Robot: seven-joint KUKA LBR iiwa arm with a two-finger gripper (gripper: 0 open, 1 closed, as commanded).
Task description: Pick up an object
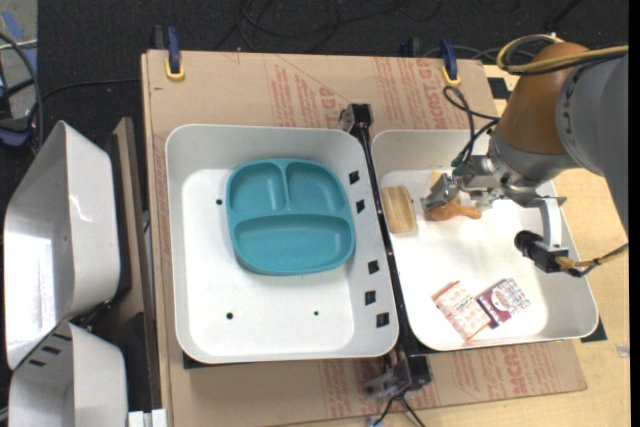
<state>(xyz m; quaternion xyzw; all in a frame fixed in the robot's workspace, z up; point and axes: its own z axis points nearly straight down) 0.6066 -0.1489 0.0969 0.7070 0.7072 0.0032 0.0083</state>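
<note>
Tool [443, 198], at the end of the grey arm [590, 115] with its orange band [535, 110], low inside the right bin [575, 315], near that bin's upper left part; whether it is spread or pressed together cannot be told, as the metal parts blur into one another. An orange-tan object [462, 209] lies directly at the tool, touching or just under it; whether the tool pinches it cannot be told. Relative to the right bin: a tan rectangular block [399, 209] lies inside, close to its left wall, just left of the tool and apart from it; an orange-and-white packet [459, 308] and a purple-and-white packet [503, 299] lie side by side near its lower edge, touching or nearly so, well below the tool; a black cable fitting [535, 250] hangs over its right part, below the arm. The left bin [190, 245] adjoins the right bin along a shared black divider; a teal compartment plate [290, 216] with three sections rests flat in its middle. Both bins rest on the brown cardboard-covered surface [300, 85]; two clamps, one [174, 55] and the other [448, 62], grip the far edge of that surface; further white bins [60, 245] stand left of it.
</note>
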